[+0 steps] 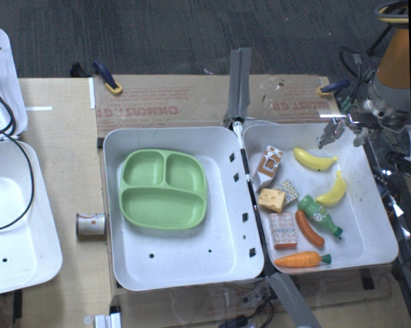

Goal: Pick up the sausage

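Sausage (310, 229) beside green bottle (320, 216) (touching), gripper (340, 132) well apart

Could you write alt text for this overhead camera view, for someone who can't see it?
A sausage lies among toy food in the right bin, beside a green bottle, a carrot and two bananas, while the robot's tool hangs above the bin's far edge. The left bin holds a green divided plate.
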`<control>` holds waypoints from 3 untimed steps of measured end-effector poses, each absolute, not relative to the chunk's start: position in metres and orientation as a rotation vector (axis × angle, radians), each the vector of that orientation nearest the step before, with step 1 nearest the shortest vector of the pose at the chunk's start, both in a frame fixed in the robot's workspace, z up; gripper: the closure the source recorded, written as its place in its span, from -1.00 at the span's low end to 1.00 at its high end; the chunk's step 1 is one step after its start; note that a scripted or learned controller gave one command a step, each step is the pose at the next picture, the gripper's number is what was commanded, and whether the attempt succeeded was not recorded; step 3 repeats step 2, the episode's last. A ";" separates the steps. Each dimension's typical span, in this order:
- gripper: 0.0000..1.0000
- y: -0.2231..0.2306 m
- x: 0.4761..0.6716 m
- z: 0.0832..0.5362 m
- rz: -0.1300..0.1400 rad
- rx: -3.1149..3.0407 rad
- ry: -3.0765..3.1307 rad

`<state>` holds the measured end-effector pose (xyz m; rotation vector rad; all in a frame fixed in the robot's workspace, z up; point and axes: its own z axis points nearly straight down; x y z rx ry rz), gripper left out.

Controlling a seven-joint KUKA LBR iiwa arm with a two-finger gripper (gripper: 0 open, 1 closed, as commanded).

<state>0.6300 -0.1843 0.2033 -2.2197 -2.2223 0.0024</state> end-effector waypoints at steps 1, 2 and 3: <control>-1.00 -0.158 0.636 0.150 0.003 -2.283 -2.156; -1.00 -0.144 0.586 0.112 0.003 -2.198 -2.243; -1.00 -0.144 0.586 0.112 0.003 -2.198 -2.243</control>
